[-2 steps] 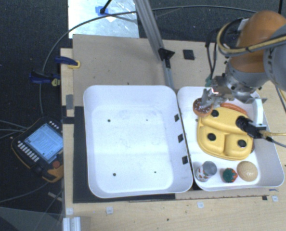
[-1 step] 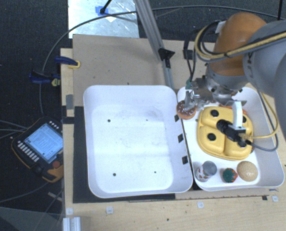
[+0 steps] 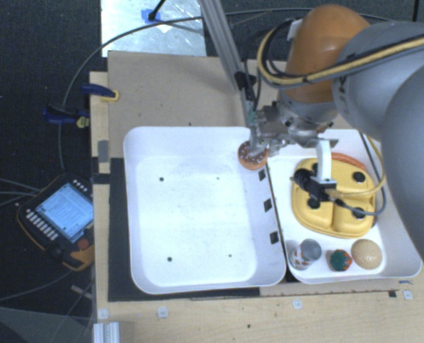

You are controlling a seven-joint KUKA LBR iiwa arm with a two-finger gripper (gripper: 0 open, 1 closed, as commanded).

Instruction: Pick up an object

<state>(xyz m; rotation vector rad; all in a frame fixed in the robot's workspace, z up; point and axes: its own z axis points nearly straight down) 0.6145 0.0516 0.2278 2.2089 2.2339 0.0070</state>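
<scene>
Nearest to me, along the front wall of the right bin [image 3: 401, 266], I count three small things: one grey-capped piece [image 3: 306, 252], one green ball [image 3: 340, 260] and one tan egg-shaped ball [image 3: 366, 253]; behind them lies one yellow toy [image 3: 333, 199], and beside it is the one left bin [image 3: 190, 213]. The tool [image 3: 260, 147] hangs over the back corner of the right bin, above a small brown round object [image 3: 251, 157], but I cannot tell how far it is open or if it grips anything. I would lift slowly and straight up, so the round object does not catch the bin wall.
</scene>
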